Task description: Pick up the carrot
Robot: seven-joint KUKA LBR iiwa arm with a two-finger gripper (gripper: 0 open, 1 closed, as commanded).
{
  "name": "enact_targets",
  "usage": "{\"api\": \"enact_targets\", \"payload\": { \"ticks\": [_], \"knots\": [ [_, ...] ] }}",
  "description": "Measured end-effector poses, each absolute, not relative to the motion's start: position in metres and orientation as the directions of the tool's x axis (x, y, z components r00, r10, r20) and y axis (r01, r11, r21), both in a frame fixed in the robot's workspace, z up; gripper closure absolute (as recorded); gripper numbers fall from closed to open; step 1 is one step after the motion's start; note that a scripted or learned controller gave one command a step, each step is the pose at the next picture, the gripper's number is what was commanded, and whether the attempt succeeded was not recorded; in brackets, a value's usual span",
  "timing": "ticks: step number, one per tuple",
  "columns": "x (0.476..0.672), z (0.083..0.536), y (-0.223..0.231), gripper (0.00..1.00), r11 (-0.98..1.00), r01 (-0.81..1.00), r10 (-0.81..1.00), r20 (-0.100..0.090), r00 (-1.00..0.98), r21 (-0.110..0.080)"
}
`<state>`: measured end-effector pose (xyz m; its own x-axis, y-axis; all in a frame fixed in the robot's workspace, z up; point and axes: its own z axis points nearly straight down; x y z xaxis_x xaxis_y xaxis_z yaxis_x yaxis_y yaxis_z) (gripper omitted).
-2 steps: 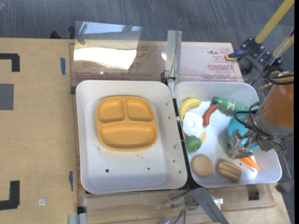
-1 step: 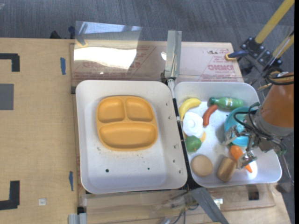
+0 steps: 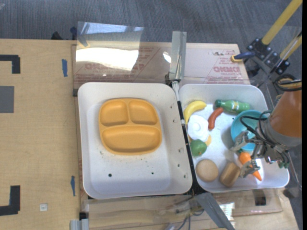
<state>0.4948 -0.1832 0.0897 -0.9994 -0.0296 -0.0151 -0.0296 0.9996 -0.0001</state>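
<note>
Cluttered right bin (image 3: pixel 225 92): gripper (image 3: pixel 250 161) seen over carrot (image 3: pixel 249 163); finger state cannot be told. Slip risked, neighbouring bread roll (image 3: pixel 230 174) crowding.

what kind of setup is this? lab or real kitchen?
Likely a robotics lab bench, not a kitchen: two white bins on a cardboard-covered top, toy food such as a carrot and banana, and a grey arm with an orange band reaching in.
</note>
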Motion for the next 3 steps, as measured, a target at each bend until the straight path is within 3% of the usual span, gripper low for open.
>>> {"api": "enact_targets", "payload": {
  "ticks": [1,2,3],
  "knots": [
    [0.487,0.09,-0.147,0.0,0.997,0.078,0.078,-0.017,-0.997,-0.003],
    [0.485,0.09,-0.166,0.0,0.937,0.349,0.349,-0.016,-0.937,0.005],
    [0.485,0.09,-0.159,0.0,0.995,0.095,0.095,-0.017,-0.995,-0.004]
  ]
}}
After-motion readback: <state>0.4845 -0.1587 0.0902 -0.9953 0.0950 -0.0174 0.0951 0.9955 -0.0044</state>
